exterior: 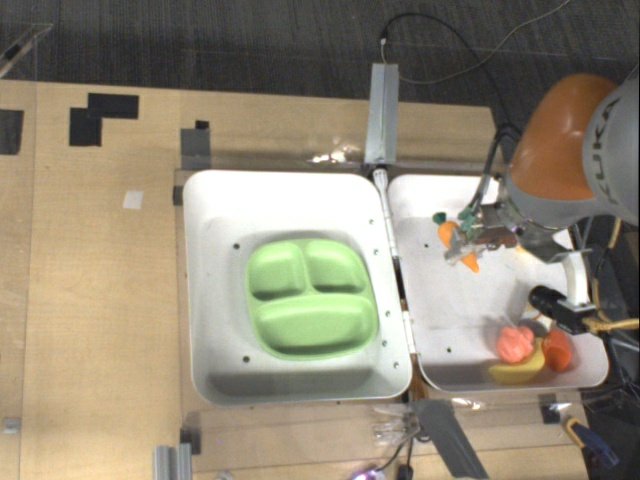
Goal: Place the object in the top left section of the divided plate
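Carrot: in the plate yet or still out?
Out. The carrot is in the right bin by the gripper; green plate sits in the left bin.

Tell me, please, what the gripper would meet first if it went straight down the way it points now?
Probably the small orange carrot-shaped toy right at the gripper, then the right white bin's floor. Depth is unclear from above.

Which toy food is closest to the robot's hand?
The small orange carrot with the green top, right beside the gripper. The pink piece, yellow banana and red piece sit together in the right bin's near corner.
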`<state>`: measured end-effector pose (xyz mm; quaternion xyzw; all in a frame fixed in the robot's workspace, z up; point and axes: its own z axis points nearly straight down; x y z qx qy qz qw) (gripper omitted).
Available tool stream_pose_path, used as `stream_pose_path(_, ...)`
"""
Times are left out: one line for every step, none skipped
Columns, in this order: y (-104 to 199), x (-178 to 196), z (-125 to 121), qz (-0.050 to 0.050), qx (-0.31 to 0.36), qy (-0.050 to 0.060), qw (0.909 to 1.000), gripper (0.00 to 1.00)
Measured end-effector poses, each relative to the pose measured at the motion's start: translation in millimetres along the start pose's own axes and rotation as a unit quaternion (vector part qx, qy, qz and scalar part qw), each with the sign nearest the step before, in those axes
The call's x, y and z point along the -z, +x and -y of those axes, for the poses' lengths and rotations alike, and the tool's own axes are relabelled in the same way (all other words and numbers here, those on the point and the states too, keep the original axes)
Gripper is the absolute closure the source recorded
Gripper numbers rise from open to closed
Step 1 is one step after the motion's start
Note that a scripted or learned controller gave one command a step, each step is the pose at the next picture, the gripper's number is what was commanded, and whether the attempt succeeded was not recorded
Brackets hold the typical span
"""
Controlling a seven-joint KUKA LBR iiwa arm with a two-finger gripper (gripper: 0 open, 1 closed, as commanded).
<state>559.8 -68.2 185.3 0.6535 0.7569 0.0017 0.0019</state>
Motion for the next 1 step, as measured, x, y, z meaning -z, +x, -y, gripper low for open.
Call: stream_pose_path(66.9,-0.4,12.0,0.000,-0.016,0.001,0.9999,1.00)
